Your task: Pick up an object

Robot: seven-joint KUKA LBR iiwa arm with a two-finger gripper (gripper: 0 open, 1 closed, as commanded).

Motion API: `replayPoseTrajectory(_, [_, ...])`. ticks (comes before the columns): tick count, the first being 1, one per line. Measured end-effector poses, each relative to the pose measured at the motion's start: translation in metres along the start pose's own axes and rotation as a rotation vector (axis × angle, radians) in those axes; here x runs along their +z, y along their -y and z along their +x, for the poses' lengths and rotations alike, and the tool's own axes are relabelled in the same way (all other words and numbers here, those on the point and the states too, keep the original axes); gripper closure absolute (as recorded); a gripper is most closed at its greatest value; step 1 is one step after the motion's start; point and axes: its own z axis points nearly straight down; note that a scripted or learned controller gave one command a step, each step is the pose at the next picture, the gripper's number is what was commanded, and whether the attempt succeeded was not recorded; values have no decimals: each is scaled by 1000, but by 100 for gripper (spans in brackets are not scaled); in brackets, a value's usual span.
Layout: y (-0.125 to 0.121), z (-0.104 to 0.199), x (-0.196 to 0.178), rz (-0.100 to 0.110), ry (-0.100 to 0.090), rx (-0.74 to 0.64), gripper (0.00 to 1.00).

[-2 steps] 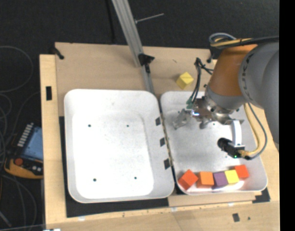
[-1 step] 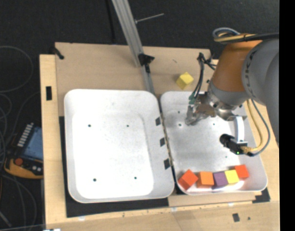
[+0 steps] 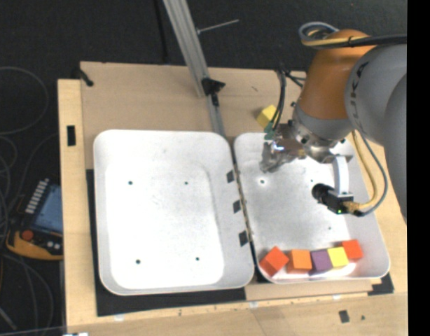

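My gripper (image 3: 270, 161) hangs over the back left part of the right bin (image 3: 292, 208), fingers pointing down toward the bin floor. I see nothing between the fingers. Along the bin's front edge lies a row of blocks: an orange-red one (image 3: 274, 260), an orange one (image 3: 300, 260), a purple one (image 3: 320, 260), a yellow one (image 3: 337, 257) and another orange-red one (image 3: 352, 250). The gripper is well behind that row.
The left bin (image 3: 162, 208) lies beside the right one. A slanted metal post (image 3: 190, 44) rises behind the bins. A yellow tag (image 3: 267, 115) sits by the wrist. A black cable fitting (image 3: 328, 197) hangs over the right bin.
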Motion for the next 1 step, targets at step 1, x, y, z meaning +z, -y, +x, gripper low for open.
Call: replayPoseTrajectory(1, [-16,-36,-92,-6,4,10,100])
